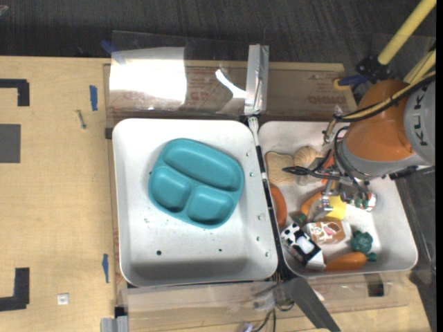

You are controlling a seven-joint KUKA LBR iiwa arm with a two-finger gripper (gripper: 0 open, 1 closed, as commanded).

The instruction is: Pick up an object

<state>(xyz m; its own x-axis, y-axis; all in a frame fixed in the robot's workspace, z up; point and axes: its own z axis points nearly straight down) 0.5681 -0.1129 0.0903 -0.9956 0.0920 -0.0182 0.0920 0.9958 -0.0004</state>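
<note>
On the bench in front of you sit two shallow white bins side by side. Your left white bin (131, 254) holds one thing: a teal plastic tray with three compartments (196, 180), lying flat near the bin's middle and turned at a slant.

Your right white bin (405, 244) holds a small jumble of toys. A tan bread-shaped piece (278, 164) lies at its far left, with a pale round ball (304, 156) just beside it. An orange oblong piece (278, 203) lies along the left wall. Near the front sit a black-and-white cow-patterned block (296, 241), a brown-and-white packet (327, 232), an orange toy carrot (343, 261) and a dark green leafy toy (362, 241).

Your grey arm with the orange band (377, 126) reaches in from the right and hangs over the far half of this bin. Its gripper (337, 191) points down among the toys, just over a small yellow piece (336, 205) near the bin's middle. The wiring and fittings crowd the tip, so you cannot tell how wide it is set or whether it has hold of anything.
</note>
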